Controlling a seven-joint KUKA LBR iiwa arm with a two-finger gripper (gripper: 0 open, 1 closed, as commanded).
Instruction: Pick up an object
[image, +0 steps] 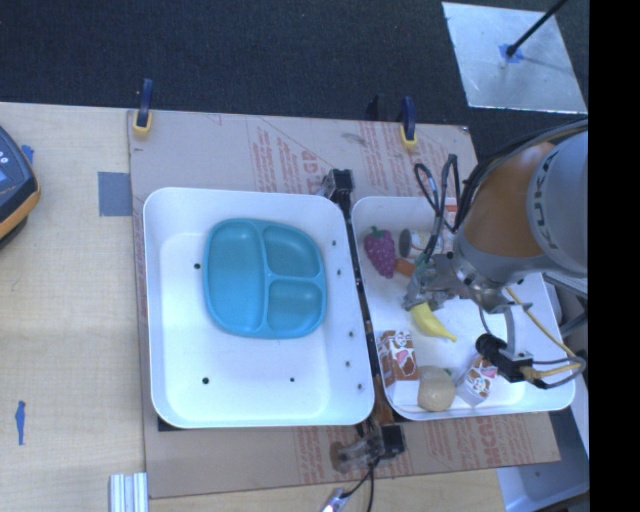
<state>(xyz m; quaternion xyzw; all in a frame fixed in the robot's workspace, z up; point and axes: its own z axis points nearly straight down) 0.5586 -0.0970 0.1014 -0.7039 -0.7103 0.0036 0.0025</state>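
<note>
My gripper (428, 292) hangs low in the right bin (540, 402), just above a yellow banana (431, 322). Purple toy grapes (380, 250) lie at the bin's back left, with a small orange and dark piece (404, 266) beside them. A brown and white carton (398, 358) lies along the bin's left wall, a beige round object (436, 390) sits near the front edge, and a small carton (478, 380) lies to its right. The grey arm with its orange band (500, 205) covers the bin's back right.
The left bin (170, 310) holds a blue divided plate (265, 277). Black cables (437, 190) loop above the gripper. A yellow and black device (12, 190) sits at the bench's left edge. Clamps (144, 108) pin the cardboard at the back.
</note>
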